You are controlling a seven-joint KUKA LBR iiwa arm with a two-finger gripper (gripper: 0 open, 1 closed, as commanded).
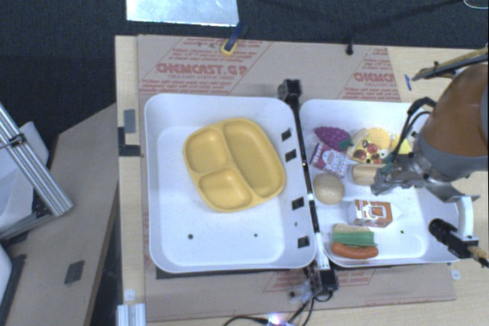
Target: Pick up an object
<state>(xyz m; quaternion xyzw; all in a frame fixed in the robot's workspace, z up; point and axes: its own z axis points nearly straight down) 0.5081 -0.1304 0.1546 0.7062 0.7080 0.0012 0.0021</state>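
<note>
Yellow divided plate [234, 163] sits alone in the left bin [172, 240], all three of its wells bare. Taking that plate as landmark: every loose item lies to its right, past the black divider [303, 164], in the right bin [409, 244]. Nearest the plate are a purple grape bunch [331, 137], a small red-and-white packet [329, 159] and a pale round ball [329, 188]. Farther right are a yellow toy with red spots [371, 146], a tan block [364, 173], a small printed carton [374, 212], and, toward the near rim, a layered sandwich-like piece [354, 241]. Claw [387, 173] hangs low at the tan block's far end, arm body covering it; cannot tell whether it is apart or together, and nothing shows between its tips. Judgement: pick not yet done. Everything looks to be resting on the bin floor, nothing raised. Approach seems made; grasp and lift remain.
</note>
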